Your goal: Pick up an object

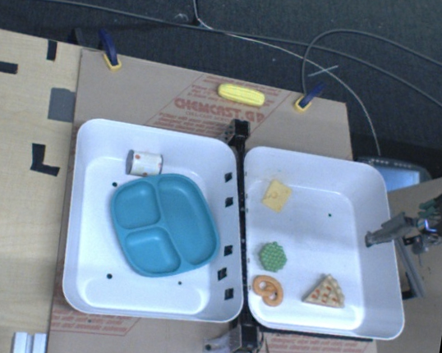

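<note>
While hovering at the right bin's (386,239) outer rim, pincer (378,235) carrying nothing visible (how wide it gapes, cannot tell). Nothing picked yet: pizza slice (325,292) nearest, just below-left; pretzel (268,289), green piece (273,257) and cheese (277,195) farther left. Red "CHEMCAST" readable on cardboard (207,107) far left.

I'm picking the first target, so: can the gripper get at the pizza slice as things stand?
Probably yes. The pizza slice lies apart from the pretzel, close to the right bin's right wall, and the gripper sits at that wall with nothing between.
</note>
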